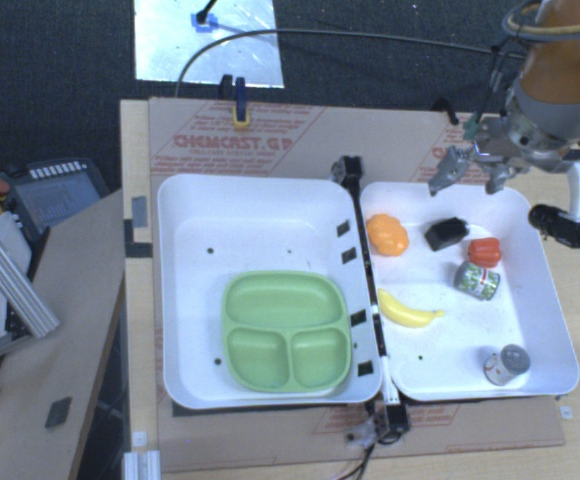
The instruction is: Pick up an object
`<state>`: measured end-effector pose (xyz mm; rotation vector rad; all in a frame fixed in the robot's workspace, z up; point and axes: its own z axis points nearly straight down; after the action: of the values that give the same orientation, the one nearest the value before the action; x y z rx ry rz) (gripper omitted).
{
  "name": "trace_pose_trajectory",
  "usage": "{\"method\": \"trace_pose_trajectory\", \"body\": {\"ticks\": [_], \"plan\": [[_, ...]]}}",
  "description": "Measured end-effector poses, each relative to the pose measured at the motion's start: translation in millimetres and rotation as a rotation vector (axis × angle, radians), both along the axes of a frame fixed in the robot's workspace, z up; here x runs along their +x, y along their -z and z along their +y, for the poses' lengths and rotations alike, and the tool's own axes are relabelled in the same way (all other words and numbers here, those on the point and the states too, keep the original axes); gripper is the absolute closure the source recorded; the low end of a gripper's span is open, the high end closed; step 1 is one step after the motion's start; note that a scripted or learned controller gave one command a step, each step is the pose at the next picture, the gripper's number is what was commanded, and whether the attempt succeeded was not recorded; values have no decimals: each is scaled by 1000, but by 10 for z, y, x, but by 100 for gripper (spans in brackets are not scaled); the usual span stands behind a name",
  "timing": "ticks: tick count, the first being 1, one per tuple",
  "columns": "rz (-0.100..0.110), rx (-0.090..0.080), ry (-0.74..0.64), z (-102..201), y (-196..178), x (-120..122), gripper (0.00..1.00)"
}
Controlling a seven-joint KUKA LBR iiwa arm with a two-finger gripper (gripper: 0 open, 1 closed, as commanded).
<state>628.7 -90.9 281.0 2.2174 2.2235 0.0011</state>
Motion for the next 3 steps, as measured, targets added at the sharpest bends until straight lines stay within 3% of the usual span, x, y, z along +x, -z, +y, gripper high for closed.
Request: {"method": "trace_pose_trajectory", "body": {"ticks": [3], "plan": [[4, 1, -1, 30, 1703, -61, 0]]}}
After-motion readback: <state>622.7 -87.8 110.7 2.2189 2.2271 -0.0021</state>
